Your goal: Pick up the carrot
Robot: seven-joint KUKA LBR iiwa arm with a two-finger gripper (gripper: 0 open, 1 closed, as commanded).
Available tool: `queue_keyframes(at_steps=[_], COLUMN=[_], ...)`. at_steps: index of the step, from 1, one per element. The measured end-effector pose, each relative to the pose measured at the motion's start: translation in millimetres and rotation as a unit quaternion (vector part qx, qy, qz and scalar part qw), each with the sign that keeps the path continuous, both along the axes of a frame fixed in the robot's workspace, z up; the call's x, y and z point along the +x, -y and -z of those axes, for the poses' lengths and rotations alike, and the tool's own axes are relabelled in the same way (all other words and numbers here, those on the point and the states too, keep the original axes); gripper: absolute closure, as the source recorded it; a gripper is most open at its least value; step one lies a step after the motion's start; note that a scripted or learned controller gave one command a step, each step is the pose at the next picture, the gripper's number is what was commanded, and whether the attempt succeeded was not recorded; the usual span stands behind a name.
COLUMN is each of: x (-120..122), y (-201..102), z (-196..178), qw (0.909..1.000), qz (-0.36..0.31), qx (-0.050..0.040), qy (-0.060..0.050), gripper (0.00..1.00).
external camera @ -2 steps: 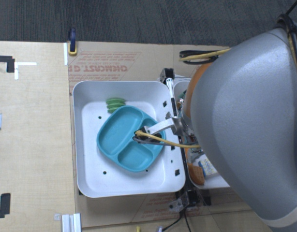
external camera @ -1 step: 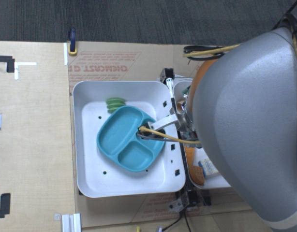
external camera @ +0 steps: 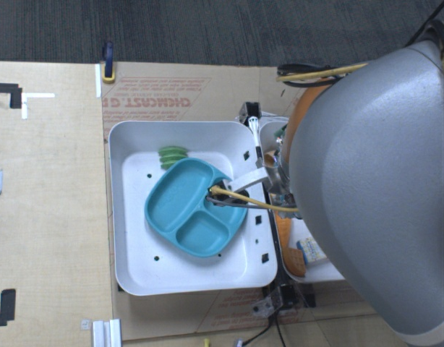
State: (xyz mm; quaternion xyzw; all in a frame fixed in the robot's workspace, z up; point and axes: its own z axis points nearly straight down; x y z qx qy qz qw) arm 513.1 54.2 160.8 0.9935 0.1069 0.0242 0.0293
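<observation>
An orange shape that looks like the carrot (external camera: 291, 251) lies at the left edge of the right bin (external camera: 317, 272), half covered by the arm. The large grey arm (external camera: 374, 194) hangs over that bin and hides most of it. My gripper (external camera: 272, 173) shows as a bit of metal at the arm's left edge, over the wall between the two bins and just above the carrot. Nothing can be seen held in it.
The left bin (external camera: 128, 215) holds a blue divided plate (external camera: 187, 207) with a green ridged thing (external camera: 173, 155) behind it. A small blue, white and orange item (external camera: 312, 250) lies beside the carrot. Cardboard (external camera: 157, 98) lies under the bins.
</observation>
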Motion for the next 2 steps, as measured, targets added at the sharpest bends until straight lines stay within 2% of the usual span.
queue_keyframes(at_steps=[1, 2], x=[44, 16], y=[-53, -81], z=[-38, 58], qw=[0.9992, 0.9995], qz=[-0.004, -0.003], qx=[0.0255, 0.0259], qy=[-0.029, -0.020], gripper=[1.00, 1.00])
